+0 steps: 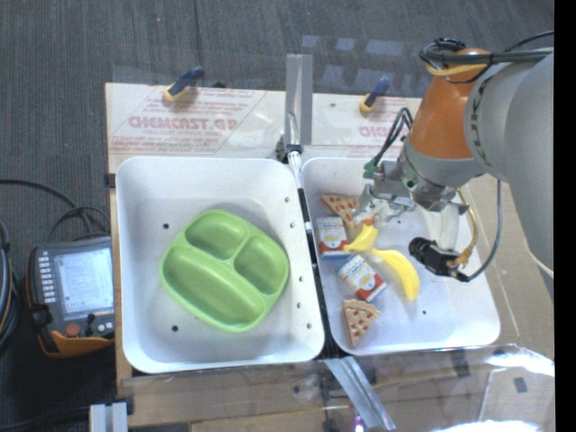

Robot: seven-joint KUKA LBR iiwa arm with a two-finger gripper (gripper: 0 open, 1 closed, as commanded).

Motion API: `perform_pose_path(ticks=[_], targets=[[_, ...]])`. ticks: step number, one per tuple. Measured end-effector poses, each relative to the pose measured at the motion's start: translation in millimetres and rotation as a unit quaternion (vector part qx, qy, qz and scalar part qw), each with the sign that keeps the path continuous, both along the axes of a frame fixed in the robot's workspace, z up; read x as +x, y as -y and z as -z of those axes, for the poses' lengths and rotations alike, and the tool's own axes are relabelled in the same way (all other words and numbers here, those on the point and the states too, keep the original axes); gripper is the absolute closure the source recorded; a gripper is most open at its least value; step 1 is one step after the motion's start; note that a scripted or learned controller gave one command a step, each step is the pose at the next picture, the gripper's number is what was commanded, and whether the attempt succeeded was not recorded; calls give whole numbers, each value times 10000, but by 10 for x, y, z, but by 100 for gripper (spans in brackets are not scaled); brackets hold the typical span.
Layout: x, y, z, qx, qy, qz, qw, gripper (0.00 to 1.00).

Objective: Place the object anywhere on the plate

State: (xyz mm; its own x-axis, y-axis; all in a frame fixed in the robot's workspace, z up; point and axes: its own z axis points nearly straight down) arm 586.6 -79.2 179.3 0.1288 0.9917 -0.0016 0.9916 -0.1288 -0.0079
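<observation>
A green plate (pixel 225 268) with three compartments sits tilted in the left bin (pixel 144 187), left of centre frame. In the right bin (pixel 468 318), the gripper (pixel 371 219) hangs over a small yellow banana (pixel 363 238); whether its jaws are spread or pinching cannot be told. The banana is curved, its long axis running from lower left to upper right, beside a larger banana (pixel 400 273).

- Teach pendant (pixel 72 293): on the floor left of the bench, screen facing up, cable attached.
- Clamps: one blue-and-yellow clamp (pixel 183 84) at the board's far left, another (pixel 374 94) at its far right.
- Board (pixel 198 124): pale, printed with red lettering, behind both bins.
</observation>
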Motion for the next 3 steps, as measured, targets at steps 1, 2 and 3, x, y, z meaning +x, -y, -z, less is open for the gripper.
perform_pose_path(ticks=[1,2,3], targets=[[21,-832,-1,3,2,10,10000,100],[-503,-1289,-4,13,-2,-1263,9920,100],[-504,-1287,-3,14,-3,-1261,9920,0]])
